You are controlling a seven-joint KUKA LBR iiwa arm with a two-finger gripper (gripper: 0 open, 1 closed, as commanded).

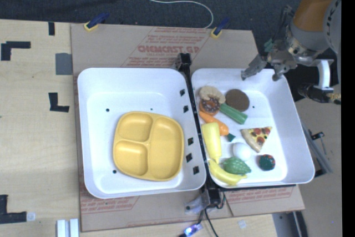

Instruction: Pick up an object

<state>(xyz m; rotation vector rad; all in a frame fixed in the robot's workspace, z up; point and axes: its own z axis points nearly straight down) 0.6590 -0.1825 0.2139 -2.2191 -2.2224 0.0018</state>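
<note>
The right bin (288,114) holds several toy foods: a brown round patty (237,99), a donut (210,104) under a beige bun piece, a green cucumber (233,114), an orange carrot (213,121), a pale yellow corn piece (211,140), a pizza slice (257,137), a white egg (242,150), a green bumpy vegetable (235,165), a banana (224,175) and a dark green-red ball (267,162). My gripper (260,72) hovers over the bin's far rim, open, with nothing between its two spread fingers.
The left bin (94,97) holds a yellow divided plate (148,145). A dark divider (191,114) joins the two bins. A white cable (166,0) lies across the dark floor behind the cardboard sheet.
</note>
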